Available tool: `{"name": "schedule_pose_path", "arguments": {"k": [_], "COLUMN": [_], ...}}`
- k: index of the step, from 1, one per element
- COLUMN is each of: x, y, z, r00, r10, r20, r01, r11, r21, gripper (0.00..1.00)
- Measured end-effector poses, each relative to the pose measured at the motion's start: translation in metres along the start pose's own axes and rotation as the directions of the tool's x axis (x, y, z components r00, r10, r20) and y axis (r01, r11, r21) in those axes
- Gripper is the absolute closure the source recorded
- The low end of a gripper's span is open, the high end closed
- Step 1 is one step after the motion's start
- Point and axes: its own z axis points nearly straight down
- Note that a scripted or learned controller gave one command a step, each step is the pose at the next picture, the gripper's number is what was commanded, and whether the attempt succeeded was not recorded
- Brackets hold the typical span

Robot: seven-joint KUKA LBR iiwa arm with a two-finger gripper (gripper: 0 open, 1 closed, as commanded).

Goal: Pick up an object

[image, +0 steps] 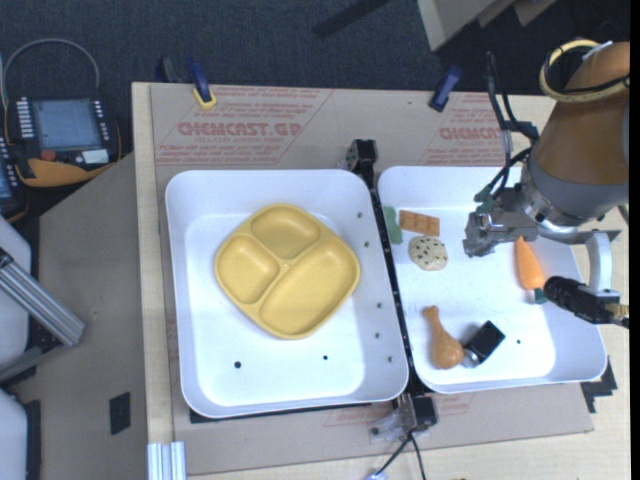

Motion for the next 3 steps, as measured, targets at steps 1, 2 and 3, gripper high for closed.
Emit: {"name": "schedule_pose_path", "arguments": {"k": [1,2,3], "x": [0.057,0.11,0.166], "y": [0.001,0.011,0.014], "z": [-0.008,0.005,0.016], "r00": [1.0,1.0,1.0], "r10": [-0.001,0.001,0.0], "r20": [-0.001,0.001,-0.001], "r01": [0.001,-0.001,0.0], "r11": [1.0,1.0,1.0], "r21": [0.0,0.002,0.003], "gripper": [1.0,1.0,1.0]}}
